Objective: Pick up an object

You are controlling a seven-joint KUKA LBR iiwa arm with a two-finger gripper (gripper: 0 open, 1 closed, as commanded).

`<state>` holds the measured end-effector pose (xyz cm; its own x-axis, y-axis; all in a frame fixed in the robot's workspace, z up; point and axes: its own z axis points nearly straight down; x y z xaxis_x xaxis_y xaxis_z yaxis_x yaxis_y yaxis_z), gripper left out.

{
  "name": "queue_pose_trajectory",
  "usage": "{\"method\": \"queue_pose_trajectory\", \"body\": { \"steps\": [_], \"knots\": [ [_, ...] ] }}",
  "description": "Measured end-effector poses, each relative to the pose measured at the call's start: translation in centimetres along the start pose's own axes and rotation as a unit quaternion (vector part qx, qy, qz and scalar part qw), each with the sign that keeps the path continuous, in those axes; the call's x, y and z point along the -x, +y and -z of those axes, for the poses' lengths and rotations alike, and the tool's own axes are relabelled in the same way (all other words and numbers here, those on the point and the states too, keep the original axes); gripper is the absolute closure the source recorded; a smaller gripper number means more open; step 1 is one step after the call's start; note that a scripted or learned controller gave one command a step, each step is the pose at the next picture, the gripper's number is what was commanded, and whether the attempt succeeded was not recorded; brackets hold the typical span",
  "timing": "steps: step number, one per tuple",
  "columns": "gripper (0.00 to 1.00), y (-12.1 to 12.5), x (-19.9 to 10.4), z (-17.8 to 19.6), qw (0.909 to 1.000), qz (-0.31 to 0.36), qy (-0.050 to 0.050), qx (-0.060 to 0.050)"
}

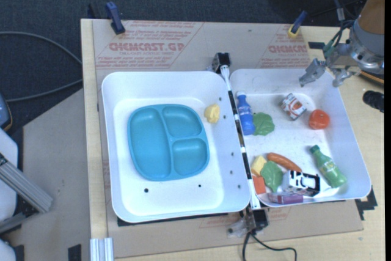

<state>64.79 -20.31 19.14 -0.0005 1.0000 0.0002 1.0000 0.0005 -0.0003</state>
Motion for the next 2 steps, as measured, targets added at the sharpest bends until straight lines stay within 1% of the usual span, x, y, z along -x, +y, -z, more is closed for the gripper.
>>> {"method": "queue_pose_trajectory", "body": {
  "steps": [1, 2],
  "knots": [
    [0.0, -1.2, -1.9, -9.3, 1.0, 0.001, -0.001, 0.001],
    [0.0, -7.3, 2.1, -7.4, 1.0, 0.0, 0.0, -0.001]
  ]
}}
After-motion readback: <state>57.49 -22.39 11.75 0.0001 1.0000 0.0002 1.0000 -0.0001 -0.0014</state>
